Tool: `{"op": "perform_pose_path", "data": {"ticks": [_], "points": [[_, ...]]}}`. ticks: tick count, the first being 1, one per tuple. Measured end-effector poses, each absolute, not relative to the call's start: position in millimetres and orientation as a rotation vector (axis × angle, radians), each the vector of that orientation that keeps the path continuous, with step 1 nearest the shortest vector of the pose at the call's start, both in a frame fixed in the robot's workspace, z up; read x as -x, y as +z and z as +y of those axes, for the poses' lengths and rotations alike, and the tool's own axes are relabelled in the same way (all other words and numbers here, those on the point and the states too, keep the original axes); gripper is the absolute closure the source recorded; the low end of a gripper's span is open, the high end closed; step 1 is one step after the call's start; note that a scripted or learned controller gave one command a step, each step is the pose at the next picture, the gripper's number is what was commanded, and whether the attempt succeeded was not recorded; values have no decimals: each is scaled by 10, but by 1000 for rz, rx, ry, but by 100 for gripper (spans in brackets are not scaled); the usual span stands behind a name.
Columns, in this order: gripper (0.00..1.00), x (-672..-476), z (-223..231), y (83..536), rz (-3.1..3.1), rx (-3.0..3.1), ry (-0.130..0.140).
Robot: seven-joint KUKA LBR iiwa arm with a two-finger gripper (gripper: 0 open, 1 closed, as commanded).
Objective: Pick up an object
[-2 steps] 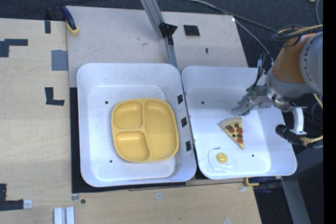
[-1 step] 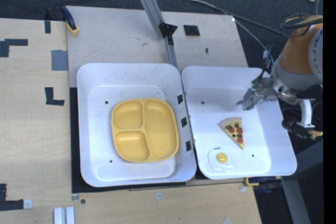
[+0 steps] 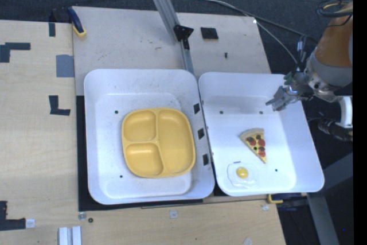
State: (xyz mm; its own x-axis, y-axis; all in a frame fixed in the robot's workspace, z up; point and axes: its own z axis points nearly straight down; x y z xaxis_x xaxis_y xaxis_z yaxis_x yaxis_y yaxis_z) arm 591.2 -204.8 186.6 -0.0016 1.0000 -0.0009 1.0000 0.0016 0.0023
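A toy pizza slice (image 3: pixel 254 144) lies in the right white bin (image 3: pixel 229 92), near its middle. A toy fried egg (image 3: pixel 241 173) rests closer to that bin's front edge. My gripper (image 3: pixel 280 100) hangs over the bin's far right edge, up and to the right of the pizza slice and apart from it. Nothing shows between its fingers.
A yellow divided plate (image 3: pixel 157 142) sits in the left white bin (image 3: pixel 100 123). A slanted metal pole (image 3: pixel 163 0) runs down to the gap between the bins at the back. Cables trail across the dark floor behind the bench.
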Motion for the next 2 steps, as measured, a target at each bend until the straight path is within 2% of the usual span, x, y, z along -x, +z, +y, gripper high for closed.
{"op": "perform_pose_path", "data": {"ticks": [1, 2], "points": [[100, -5954, -2038, 2294, 2221, -2217, 2], [100, -6020, -1604, 2239, 2227, -2217, -1]]}}
